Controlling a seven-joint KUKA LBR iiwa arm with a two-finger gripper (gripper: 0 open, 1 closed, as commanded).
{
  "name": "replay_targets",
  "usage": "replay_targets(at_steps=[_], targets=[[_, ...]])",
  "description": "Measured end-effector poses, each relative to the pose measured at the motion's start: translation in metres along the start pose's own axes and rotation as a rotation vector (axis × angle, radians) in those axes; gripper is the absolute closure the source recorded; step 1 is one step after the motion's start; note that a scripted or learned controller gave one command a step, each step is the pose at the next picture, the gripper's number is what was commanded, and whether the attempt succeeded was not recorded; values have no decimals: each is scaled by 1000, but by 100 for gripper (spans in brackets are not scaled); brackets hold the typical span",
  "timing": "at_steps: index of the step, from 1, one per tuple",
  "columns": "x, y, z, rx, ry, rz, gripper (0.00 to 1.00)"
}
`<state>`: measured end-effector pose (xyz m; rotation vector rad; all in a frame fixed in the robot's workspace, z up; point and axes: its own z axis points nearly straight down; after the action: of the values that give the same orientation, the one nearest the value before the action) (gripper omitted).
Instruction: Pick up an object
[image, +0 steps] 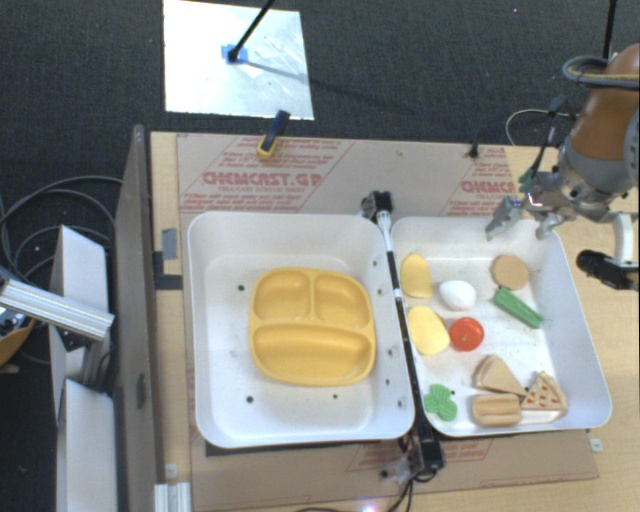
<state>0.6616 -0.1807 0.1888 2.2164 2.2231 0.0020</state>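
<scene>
nothing is picked yet: the pincer (520, 218) hangs spread and holding nothing over the right bin's (585, 330) far rim, with the round tan cookie (510, 271) lying just below it.

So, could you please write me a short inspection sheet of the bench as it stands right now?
Surface: two shallow white bins side by side, left bin and right bin, on brown printed cardboard.
Job's things: toy foods in the right bin, among them a white egg, red tomato, green stick, round tan cookie, pizza slice.
Clutter: yellow divided plastic tray in the left bin.
Grippers: two-finger gripper open above the right bin's far edge, holding nothing.
Cables: black cables left of the bench.
Surroundings: dark carpet, silver sheet.
</scene>
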Motion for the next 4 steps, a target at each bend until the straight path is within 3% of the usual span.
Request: replay_targets(at_steps=[1, 2, 3, 4], targets=[[27, -55, 107, 2, 0, 1, 0], [-21, -51, 28, -5, -3, 4, 0], [-18, -74, 108, 5, 2, 3, 0], [-19, -72, 93, -3, 0, 1, 100]])
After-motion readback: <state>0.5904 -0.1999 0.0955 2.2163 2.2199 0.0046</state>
